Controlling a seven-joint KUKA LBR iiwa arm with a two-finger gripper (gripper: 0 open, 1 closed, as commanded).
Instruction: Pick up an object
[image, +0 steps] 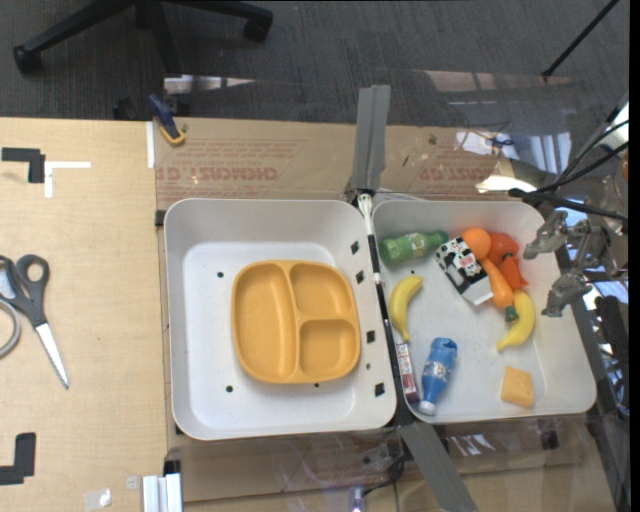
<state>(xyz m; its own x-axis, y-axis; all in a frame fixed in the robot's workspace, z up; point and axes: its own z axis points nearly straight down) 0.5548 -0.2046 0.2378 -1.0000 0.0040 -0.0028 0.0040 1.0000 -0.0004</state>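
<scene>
- Camera view, the step in hand: we judge that the pick has not begun; the gripper (556, 262) stands at the right rim of the right bin (560, 400), and we see nothing between its fingers; whether they are open or shut we cannot tell, for the metal parts blur against the bench edge.
- Camera view, where the things lie: every candidate sits in the right bin; a green bottle (412, 245) lies near the far left corner; a yellow banana (402, 302) curves just beside the dividing wall; a blue bottle (437, 373) lies tilted toward the near edge; a black-and-white carton (461, 264) touches an orange cluster (497, 262) of toy food; a second banana (518, 321) lies just below that cluster; a tan wedge (517, 387) rests alone near the near right corner.
- Camera view, relation to the hand: the orange cluster and the second banana are nearest the gripper, just to its left; the green bottle and the first banana are well apart from it.
- Camera view, the other bin: the left bin (200, 400) holds a yellow divided plate (296, 322); it plays no part yet.
- What the next move calls for, as we judge it: choose one thing, carry the gripper over it, and descend; the tan wedge or the second banana looks easiest, standing clear of neighbours; the crowded cluster risks a missed grasp.
</scene>
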